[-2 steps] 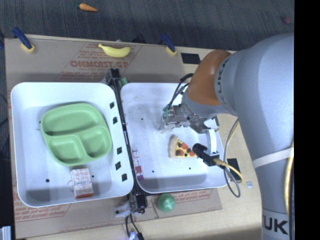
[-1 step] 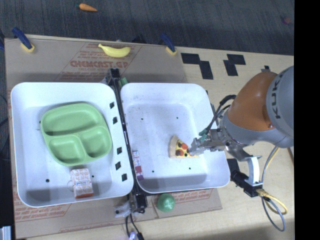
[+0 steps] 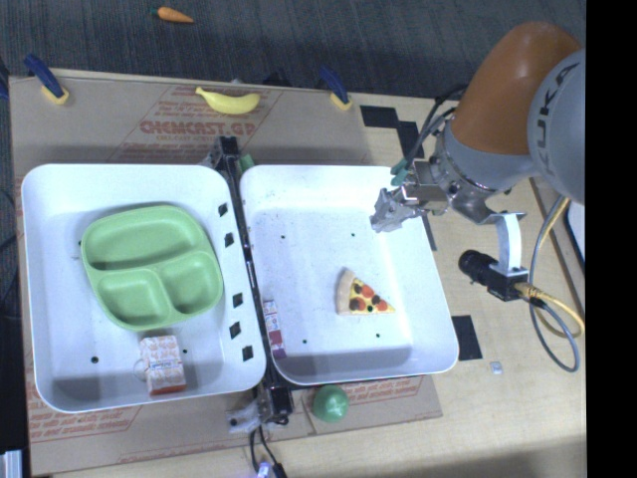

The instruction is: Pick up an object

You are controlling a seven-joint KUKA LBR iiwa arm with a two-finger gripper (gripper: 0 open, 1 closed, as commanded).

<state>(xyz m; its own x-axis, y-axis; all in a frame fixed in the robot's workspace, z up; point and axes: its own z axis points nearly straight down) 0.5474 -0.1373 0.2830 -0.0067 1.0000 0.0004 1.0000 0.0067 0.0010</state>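
Lowest in the frame, a green ball (image 3: 330, 402) sits on the cardboard outside the bins, out of play. Just above, the right bin (image 3: 299, 192) holds a pizza slice (image 3: 361, 296), lying flat and free, likely the thing to pick. The left bin (image 3: 45, 267) holds a small carton (image 3: 161, 362) and a green tray (image 3: 151, 265). Farther up at right, the gripper (image 3: 388, 215) hangs over the right bin's upper edge, grasping nothing; how wide it stands I cannot tell
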